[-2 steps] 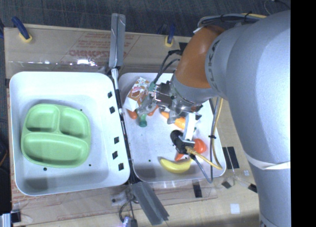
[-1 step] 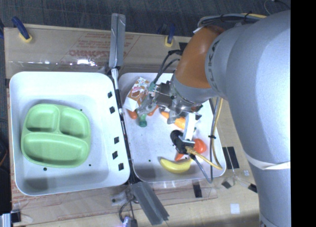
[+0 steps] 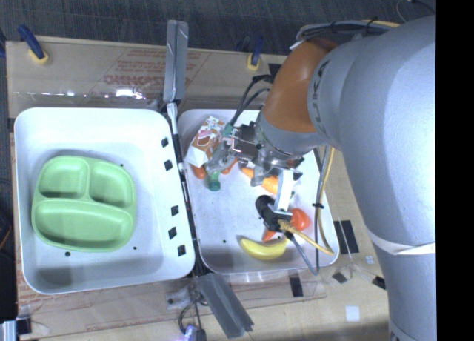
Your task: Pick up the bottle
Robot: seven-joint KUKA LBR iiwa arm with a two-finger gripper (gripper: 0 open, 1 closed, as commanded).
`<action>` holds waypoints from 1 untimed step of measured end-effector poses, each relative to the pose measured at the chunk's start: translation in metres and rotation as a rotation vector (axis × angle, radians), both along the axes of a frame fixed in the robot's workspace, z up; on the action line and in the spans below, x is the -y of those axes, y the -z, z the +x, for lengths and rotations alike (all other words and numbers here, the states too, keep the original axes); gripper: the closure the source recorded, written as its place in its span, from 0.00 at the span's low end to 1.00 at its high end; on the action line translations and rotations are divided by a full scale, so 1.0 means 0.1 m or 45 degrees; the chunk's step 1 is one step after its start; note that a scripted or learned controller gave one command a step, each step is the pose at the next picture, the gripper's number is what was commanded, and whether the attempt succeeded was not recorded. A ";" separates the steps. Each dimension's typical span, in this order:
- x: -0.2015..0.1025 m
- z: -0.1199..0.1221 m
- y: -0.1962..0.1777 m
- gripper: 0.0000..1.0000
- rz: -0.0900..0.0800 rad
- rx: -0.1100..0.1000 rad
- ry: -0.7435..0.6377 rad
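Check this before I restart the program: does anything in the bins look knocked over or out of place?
Nothing stands out. The green bottle, banana and other toys lie loose in the right bin; the green tray sits flat in the left.

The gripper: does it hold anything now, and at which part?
It cannot be told. The gripper is low over the bottle in the right bin, but the view does not settle whether the bottle is between its fingers.

A pale green divided tray (image 3: 83,202), a yellow banana (image 3: 262,247) and white bins (image 3: 96,121) were recorded.
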State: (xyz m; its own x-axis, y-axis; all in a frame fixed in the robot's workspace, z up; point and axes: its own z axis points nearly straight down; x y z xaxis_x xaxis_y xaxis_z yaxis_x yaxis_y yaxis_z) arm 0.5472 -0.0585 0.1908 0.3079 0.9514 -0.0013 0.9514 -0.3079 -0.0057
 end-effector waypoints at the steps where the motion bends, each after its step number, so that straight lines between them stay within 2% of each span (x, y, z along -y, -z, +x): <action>1: 0.00 0.00 0.00 0.00 0.000 0.000 0.000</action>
